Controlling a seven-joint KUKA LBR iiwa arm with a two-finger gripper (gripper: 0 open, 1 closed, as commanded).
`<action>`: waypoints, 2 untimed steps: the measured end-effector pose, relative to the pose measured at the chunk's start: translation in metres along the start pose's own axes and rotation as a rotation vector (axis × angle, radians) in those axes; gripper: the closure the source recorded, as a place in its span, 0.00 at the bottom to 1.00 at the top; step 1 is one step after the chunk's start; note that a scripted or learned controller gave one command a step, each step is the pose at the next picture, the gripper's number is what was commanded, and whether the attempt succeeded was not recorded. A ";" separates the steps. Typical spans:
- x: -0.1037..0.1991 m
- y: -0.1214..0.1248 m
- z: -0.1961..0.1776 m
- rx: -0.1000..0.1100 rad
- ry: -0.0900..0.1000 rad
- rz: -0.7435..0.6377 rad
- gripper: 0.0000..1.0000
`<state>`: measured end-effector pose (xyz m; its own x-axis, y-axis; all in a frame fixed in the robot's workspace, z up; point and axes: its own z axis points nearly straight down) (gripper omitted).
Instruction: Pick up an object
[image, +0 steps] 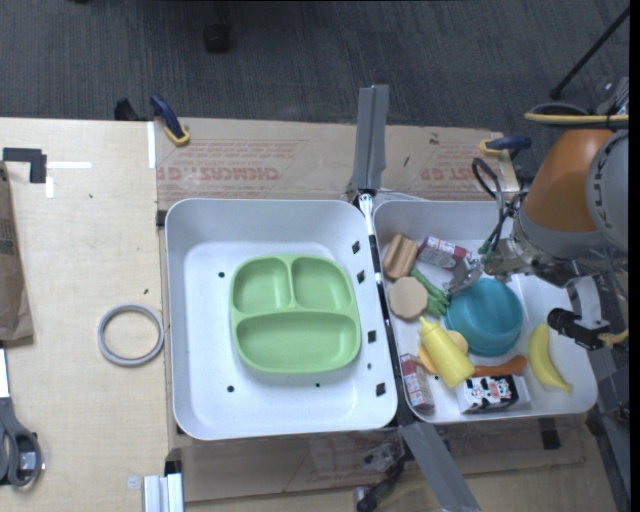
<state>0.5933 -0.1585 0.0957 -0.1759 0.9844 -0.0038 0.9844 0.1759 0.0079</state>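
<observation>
We see the claw (468, 272) low in the right bin (583, 398), reaching in from the right with its metal fingers (460, 278) pointing toward the bin's left half. They sit just at the upper left rim of a blue bowl (487, 318), over a green item (434, 292) we cannot identify; whether they are parted or closed we cannot tell, and nothing shows clearly between them.

Around the bowl we find a tan bread roll (399, 256) and a round cookie-like disc (408, 298) to its left, a yellow bottle (445, 353) touching the bowl's lower left, a banana (546, 358) to its right, an orange carrot-like piece (497, 367) just below, and a small black-and-white carton (490, 393) near the front wall. A wrapped packet (441, 250) lies behind the claw.

The left bin (190, 300) holds a green divided tray (296, 314). On the counter (75, 250), well apart from the bins, lies a grey ring (130, 333).
</observation>
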 end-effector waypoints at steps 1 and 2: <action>0.000 -0.032 0.000 0.001 0.000 -0.017 0.00; -0.005 -0.055 -0.001 0.000 0.000 -0.003 0.00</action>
<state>0.5402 -0.1726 0.0958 -0.1792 0.9838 -0.0041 0.9838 0.1793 0.0079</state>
